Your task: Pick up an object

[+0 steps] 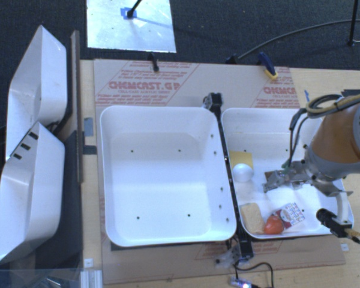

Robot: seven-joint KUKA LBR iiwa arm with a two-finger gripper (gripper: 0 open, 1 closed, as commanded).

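Objects for the pick all sit in the right bin [258, 120], so taking that bin as the marker. Going L to R: left bin [162, 122] sits just beside it, walls touching along the black divider strip [225, 161]. Inside the right bin, near its left wall, a yellow square [240, 159] lies flat w/ a white ball [243, 173] touching its near edge. Toward the bin's front-left corner, a tan sponge-like piece [251, 216], then an orange-red round thing [273, 223] right beside it, then a red-and-white packet [292, 213] tilted, touching the orange one. Gripper [275, 179] is over the bin's middle, metal tip pointing left toward the ball, apart from it, above the packet. Can't tell if the fingers are wide or narrow from here — too blurry, nothing seen between them. Arm [342, 140], grey w/ orange band, comes in over the bin's right side.
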